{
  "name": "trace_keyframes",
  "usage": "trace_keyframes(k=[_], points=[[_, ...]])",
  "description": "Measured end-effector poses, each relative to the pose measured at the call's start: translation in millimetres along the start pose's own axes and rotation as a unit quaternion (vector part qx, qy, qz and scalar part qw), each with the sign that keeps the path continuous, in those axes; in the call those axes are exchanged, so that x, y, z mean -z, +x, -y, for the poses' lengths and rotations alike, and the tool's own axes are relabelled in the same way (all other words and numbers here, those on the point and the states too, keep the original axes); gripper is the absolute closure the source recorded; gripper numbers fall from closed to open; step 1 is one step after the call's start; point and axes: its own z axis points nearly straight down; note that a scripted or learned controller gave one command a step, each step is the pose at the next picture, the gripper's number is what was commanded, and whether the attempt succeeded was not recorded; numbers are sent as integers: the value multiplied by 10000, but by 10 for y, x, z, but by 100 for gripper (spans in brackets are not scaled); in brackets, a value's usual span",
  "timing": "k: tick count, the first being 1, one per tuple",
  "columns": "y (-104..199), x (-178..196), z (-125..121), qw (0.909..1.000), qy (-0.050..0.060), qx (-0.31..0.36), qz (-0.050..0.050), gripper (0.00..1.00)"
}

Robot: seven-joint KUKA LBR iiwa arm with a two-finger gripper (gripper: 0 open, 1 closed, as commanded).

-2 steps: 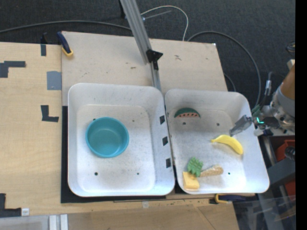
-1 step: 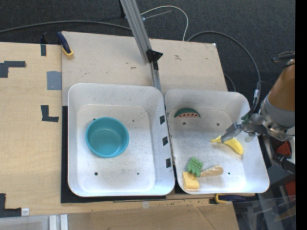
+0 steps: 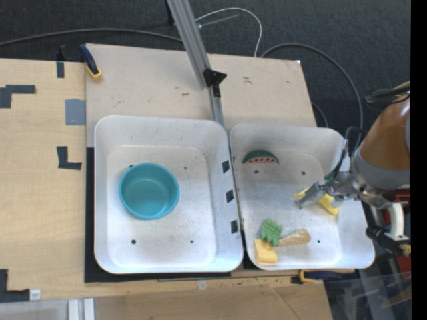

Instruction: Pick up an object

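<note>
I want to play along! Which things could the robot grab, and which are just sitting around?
For the job:
gripper
yellow piece
watermelon slice
green toy
tan stick
yellow block
teal bowl

Just lying about:
yellow-handled clamp
cables

Two white bins sit side by side: the left bin (image 3: 107,179) and the right bin (image 3: 287,139). There is one teal bowl (image 3: 149,191), one watermelon slice (image 3: 259,157), one green leafy piece (image 3: 270,231), one yellow block (image 3: 265,253), one tan piece (image 3: 294,238) and one yellow item (image 3: 327,204).
</note>
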Motion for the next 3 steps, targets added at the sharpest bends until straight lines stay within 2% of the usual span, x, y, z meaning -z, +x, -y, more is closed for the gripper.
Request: trace_keyframes(k=[1,2,3], points=[[5,-298,-20,10000,-49,9,12,0],[14,-231,-2,10000,-17,9,-1,100],[1,368,61,10000,-52,3,16,100]])
